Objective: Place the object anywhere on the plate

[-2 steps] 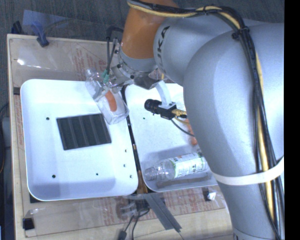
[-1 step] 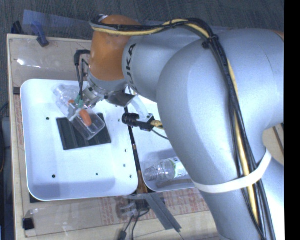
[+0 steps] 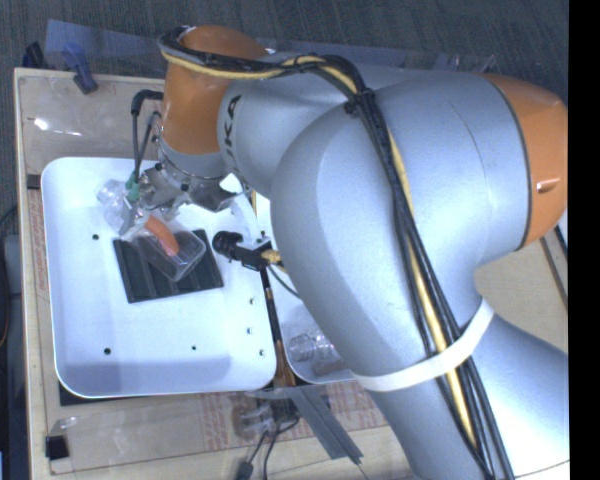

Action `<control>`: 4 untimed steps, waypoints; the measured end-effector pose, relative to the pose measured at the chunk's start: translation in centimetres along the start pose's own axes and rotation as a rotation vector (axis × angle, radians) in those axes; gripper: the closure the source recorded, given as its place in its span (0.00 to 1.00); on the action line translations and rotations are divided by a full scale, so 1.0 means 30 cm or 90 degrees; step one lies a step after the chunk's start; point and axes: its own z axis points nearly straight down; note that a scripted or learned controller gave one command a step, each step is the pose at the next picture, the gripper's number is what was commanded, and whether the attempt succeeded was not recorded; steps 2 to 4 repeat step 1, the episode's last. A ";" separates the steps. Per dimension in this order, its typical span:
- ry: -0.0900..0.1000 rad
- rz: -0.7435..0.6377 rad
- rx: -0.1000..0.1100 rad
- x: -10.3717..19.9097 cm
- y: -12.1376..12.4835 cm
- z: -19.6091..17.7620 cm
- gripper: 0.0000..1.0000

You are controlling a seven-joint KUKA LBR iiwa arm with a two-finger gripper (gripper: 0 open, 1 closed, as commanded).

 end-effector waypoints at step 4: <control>-0.006 0.006 -0.017 -0.010 0.011 0.019 0.00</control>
